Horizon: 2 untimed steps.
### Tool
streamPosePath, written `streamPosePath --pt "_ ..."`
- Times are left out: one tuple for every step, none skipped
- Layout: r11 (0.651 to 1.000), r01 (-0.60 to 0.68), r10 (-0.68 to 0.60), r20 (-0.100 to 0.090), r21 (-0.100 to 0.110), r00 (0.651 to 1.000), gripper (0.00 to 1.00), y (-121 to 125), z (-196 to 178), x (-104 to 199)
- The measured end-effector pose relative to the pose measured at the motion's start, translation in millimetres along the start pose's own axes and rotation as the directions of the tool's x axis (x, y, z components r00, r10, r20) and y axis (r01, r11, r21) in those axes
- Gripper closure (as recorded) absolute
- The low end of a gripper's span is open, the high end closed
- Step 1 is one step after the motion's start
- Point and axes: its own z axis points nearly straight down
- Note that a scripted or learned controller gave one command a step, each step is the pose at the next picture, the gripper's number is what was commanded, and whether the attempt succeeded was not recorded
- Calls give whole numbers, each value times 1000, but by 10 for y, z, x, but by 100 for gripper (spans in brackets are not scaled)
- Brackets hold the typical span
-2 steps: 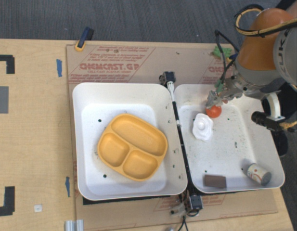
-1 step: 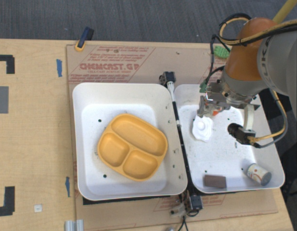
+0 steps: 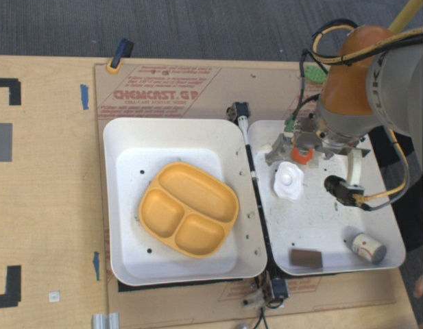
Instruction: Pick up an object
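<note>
- Two white bins are seen side by side on the surface (image 3: pixel 53 184).
- The left bin (image 3: pixel 122 184) holds a yellow plate (image 3: pixel 189 208) with three parts. The plate is tilted a bit and sits in the middle of that bin.
- The right bin (image 3: pixel 386 242) holds several small things.
- A white round thing (image 3: pixel 288 181) is seen near the far left part of the right bin.
- A small orange thing (image 3: pixel 301 155) is seen just beside the white round thing, on its far side.
- A brown block (image 3: pixel 306 257) lies flat near the near edge of the right bin.
- A small tube (image 3: pixel 366 247) with a red end lies on its side at the near right corner, near the brown block but apart from it.
- The arm (image 3: pixel 358 74) is seen coming in from the right, over the far part of the right bin.
- The tool (image 3: pixel 304 146) is placed low, right by the orange thing and the white round thing.
- It cannot be told if the tool is open or closed, or if anything is gripped.
</note>
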Motion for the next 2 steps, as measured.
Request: streamPosePath --pt "982 190 -190 1 -1 982 0 -308 647 -586" --pt "997 81 -81 0 -1 997 0 -607 892 -1349"
